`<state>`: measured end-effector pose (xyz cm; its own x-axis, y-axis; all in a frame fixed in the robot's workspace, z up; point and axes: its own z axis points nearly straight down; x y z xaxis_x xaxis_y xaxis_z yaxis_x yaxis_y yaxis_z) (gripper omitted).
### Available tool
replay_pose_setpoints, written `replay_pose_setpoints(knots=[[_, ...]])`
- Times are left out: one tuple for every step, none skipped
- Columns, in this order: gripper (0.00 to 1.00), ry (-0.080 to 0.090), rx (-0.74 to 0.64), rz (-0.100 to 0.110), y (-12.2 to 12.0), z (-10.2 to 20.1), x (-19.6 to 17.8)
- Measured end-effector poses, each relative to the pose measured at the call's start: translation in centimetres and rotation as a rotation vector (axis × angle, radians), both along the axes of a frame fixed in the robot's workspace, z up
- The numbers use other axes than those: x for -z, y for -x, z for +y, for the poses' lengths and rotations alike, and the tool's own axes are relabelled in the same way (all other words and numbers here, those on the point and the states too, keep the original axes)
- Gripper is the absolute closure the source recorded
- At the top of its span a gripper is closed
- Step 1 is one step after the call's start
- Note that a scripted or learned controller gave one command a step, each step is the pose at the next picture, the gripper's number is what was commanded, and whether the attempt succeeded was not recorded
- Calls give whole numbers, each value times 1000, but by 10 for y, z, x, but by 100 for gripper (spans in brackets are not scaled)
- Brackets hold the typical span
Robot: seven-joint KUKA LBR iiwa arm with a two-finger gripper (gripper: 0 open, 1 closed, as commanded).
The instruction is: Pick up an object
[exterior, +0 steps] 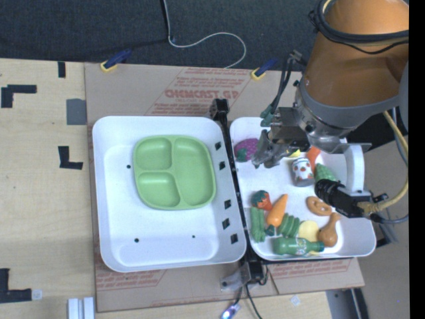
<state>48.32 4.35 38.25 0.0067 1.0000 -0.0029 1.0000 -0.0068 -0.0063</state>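
My gripper hangs over the upper left part of the right bin, its dark fingers pointing down with nothing seen between them. Just left of it lies a purple toy with a green bit. Below the gripper are toy foods: an orange carrot, green vegetables, a green cucumber, a yellow piece, a brown drumstick and a brown pretzel. A white and red can stands right of the fingers.
The left bin holds a light green divided plate. A black divider runs between the bins. The arm's grey and orange body covers the right bin's upper right. A white cable lies behind the bins.
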Motion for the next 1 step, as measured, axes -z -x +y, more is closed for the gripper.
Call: replay_pose_setpoints(knots=[[100, -6, -17, -12, 0, 83, -68]])
